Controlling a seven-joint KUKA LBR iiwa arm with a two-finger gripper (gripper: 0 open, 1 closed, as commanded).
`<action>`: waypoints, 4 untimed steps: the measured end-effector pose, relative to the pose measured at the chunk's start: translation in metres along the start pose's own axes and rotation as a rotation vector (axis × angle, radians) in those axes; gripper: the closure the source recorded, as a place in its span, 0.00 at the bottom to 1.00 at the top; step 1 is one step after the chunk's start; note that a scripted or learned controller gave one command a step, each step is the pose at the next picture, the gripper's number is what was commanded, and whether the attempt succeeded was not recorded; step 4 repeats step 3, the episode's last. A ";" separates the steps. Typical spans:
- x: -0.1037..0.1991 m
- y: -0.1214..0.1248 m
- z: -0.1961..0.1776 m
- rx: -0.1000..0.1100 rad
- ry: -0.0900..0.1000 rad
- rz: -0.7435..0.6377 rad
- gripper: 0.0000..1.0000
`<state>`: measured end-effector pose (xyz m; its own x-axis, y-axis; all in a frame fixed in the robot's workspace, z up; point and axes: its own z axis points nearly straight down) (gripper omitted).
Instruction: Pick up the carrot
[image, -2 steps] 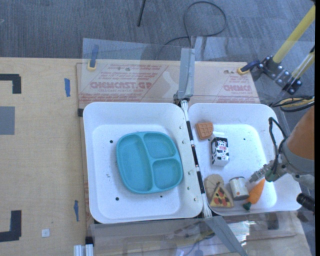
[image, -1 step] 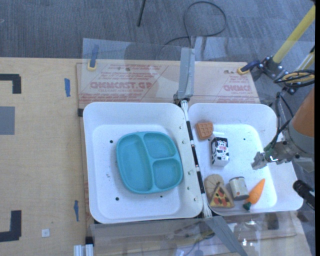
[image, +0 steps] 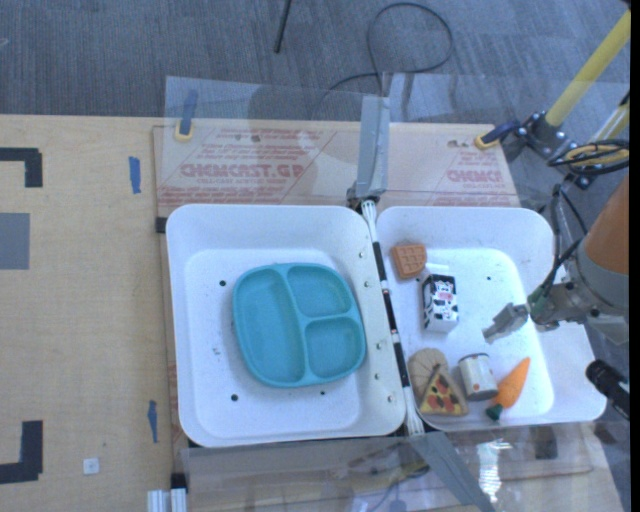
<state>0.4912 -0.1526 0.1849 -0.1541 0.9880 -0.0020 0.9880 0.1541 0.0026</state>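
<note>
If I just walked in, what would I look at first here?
Probably the big teal plate with three sections, alone in the left bin. Next, the toy food in the right bin: an orange carrot near the front right, a pizza slice, a waffle and a cow-patterned carton. The gripper hovers just above the carrot.

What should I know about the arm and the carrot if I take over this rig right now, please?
Tool: above the right bin, toward its right side, holding nothing.
Carrot: lying in the right bin's lower right corner, below the tool and apart from it, beside a small white cup.
Done: nothing yet; the carrot is not grasped.
Left: lower onto the carrot, grip, lift.
</note>
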 end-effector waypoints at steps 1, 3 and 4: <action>-0.054 -0.021 0.090 0.002 0.001 0.044 0.00; 0.008 -0.009 -0.017 0.001 0.001 -0.076 1.00; 0.008 -0.009 -0.017 0.001 0.001 -0.076 1.00</action>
